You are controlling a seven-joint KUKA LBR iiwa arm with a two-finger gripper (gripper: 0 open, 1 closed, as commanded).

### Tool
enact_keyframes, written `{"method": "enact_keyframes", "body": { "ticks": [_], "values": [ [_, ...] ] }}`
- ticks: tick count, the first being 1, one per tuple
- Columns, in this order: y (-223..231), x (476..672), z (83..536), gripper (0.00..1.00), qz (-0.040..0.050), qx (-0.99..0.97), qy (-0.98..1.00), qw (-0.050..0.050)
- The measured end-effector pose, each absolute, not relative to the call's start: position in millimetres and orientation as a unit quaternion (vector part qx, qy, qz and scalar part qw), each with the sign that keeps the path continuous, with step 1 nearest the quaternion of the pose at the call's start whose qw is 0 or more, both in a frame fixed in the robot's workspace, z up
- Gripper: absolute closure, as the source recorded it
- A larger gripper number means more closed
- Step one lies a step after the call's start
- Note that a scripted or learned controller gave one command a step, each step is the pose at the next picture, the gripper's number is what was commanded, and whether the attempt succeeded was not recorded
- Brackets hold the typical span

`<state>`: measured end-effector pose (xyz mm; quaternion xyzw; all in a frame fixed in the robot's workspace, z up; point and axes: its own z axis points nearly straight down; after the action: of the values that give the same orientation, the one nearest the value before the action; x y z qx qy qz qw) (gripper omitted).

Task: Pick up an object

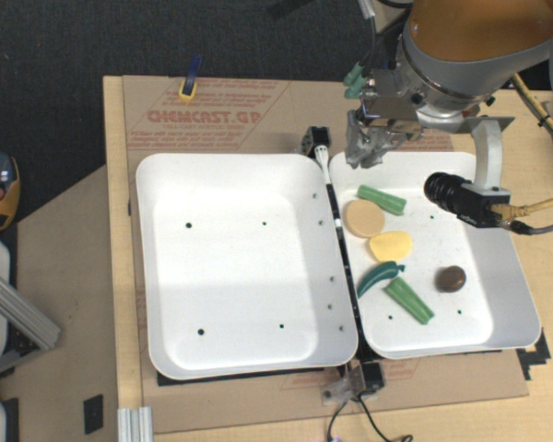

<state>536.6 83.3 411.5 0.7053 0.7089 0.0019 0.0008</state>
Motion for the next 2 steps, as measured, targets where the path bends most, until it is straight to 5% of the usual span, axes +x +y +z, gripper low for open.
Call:
{"method": "enact_keyframes", "body": {
  "ticks": [1, 2],
  "values": [
    [183.2, 631.8, 375.1, 1.0, 0.0017, 0.704, 0.71, 0.0],
    [150.4, 566.4, 416.9, 1.0, -0.0003, 0.708, 0.706, -0.001]
  ]
}}
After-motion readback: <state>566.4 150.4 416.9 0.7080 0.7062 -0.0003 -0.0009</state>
